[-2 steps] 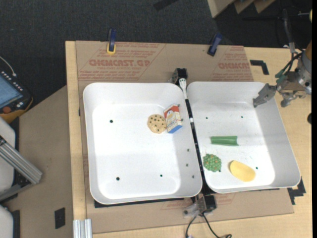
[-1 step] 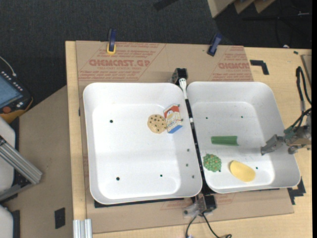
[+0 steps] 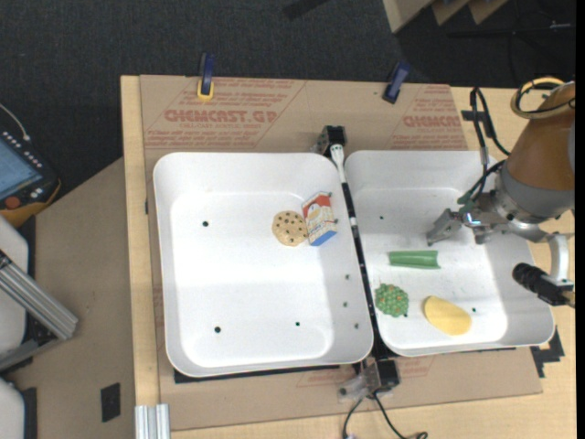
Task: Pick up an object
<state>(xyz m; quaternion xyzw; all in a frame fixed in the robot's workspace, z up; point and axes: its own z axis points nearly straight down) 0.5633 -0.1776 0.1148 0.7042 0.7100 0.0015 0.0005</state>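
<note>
hand point(image 3: 454, 226): fingers apart, holding nothing, in right bin point(image 3: 402, 174) | cardboard point(image 3: 228, 112): printed "CHEMCAST"

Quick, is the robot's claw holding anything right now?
Gripper: open, holding nothing, over the right bin above the green stick.

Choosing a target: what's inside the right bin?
In the right bin: a green stick, green clump and yellow piece. The arm covers its right side.
</note>
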